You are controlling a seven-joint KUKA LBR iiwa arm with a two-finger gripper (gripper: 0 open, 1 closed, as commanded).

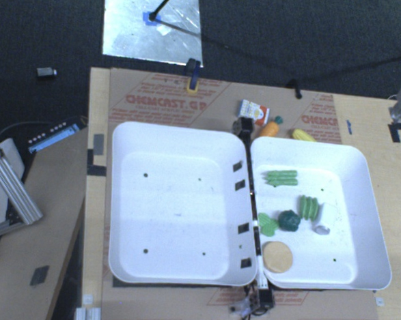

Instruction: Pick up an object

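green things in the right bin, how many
4. A ridged light green piece near the back, another ridged piece mid-right, a dark green lump at centre, and a light green piece left of it.

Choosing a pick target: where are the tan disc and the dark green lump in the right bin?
tan disc [277, 256], camera view, centre of its top face.
dark green lump [290, 220], camera view, its middle.

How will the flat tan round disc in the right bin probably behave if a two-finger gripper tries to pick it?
The tan disc lies flat, so it is probably hard to pinch. It looks thin, likely light. Pushed, it may slide toward the bin wall close beside it.
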